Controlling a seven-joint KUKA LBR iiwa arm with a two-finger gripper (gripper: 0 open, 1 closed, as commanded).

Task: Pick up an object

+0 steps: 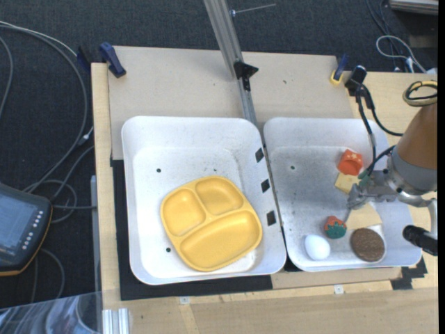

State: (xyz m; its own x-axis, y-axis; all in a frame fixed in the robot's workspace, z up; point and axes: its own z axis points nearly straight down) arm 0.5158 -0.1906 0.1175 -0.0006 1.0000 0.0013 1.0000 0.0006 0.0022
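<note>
Dark carpet and trailing cables surround a pale wooden table carrying two shallow white bins side by side. Filling much of the left bin is a yellow divided plate, lying flat toward its near side. Over in the right bin sits a loose cluster of small items: an orange block on the far side with a tan block touching its near edge, a small red-and-green toy, a white egg and a brown disc along the near wall. Reaching in from the right, the grey-and-orange arm has its pincer low over the middle of that cluster, just near of the tan block; whether its fingers are apart or together cannot be told from this angle. Nothing is visibly between them, and every item appears to rest on the bin floor. By that reading, the pick remains undone: a grasp and a lift are both left.
</note>
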